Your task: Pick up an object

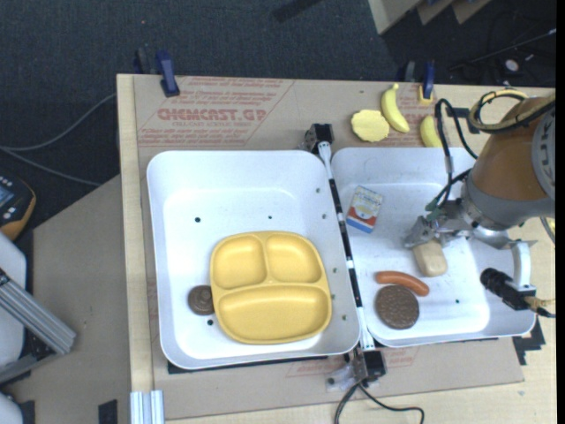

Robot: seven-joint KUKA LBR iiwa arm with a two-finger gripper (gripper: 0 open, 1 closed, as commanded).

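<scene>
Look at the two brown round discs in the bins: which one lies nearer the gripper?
The larger brown disc in the right bin, below the sausage. The smaller disc sits in the left bin beside the yellow tray, far from the gripper.

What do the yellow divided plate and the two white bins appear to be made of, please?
The yellow divided plate looks like moulded plastic: uniform colour, soft rounded compartment ridges, a faint satin sheen. The left bin and right bin seem to be thin formed plastic too, smooth and matte white with rounded corners and rolled rims, though painted metal cannot be ruled out.
</scene>
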